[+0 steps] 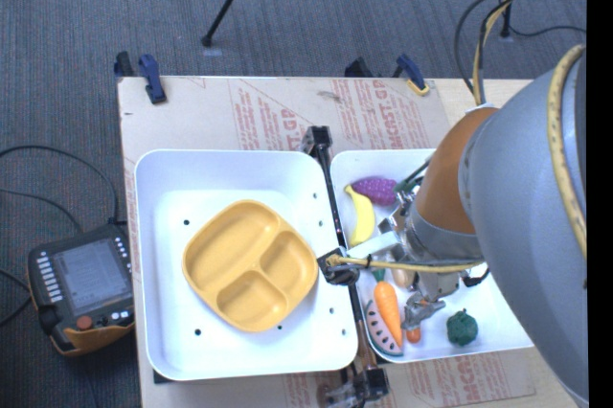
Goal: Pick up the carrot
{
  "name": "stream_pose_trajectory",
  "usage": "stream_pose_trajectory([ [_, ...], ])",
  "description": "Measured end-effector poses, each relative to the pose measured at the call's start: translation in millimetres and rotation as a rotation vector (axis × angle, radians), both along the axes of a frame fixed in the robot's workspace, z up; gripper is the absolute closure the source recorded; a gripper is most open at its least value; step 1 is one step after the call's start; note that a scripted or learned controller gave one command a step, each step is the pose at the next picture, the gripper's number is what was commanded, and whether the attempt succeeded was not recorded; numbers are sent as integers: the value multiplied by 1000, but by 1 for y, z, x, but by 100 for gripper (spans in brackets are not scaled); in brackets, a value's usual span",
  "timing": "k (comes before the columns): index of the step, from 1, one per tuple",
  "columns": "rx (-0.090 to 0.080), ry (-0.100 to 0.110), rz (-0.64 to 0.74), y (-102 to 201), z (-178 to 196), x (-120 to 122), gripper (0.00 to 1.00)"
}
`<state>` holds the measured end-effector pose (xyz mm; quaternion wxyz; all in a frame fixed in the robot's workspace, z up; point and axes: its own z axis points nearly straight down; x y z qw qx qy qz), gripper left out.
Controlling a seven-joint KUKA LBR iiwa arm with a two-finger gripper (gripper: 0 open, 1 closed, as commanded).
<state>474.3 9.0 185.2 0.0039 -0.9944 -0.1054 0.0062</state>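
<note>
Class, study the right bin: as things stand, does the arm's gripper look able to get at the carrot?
Probably yes. The gripper hangs just beside the carrot in the right bin, and the carrot's top lies uncovered. The watermelon slice crowds its other side.

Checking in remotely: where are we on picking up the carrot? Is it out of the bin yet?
Done: the arm is down over the right bin, with the gripper right beside the carrot. In hand: nothing visibly lifted; the carrot lies in the bin next to the watermelon slice, below the banana. Left: grasping it and raising it. I can't tell the finger state from this view.
</note>
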Motion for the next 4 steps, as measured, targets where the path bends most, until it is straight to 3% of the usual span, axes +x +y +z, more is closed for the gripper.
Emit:
stream_pose_trajectory([
  [1, -1, 0, 2, 0, 0, 0, 0],
  [3, -2, 1, 1, 31, 0, 0, 0],
  [4, 2, 0, 256, 16, 0, 0, 0],
])
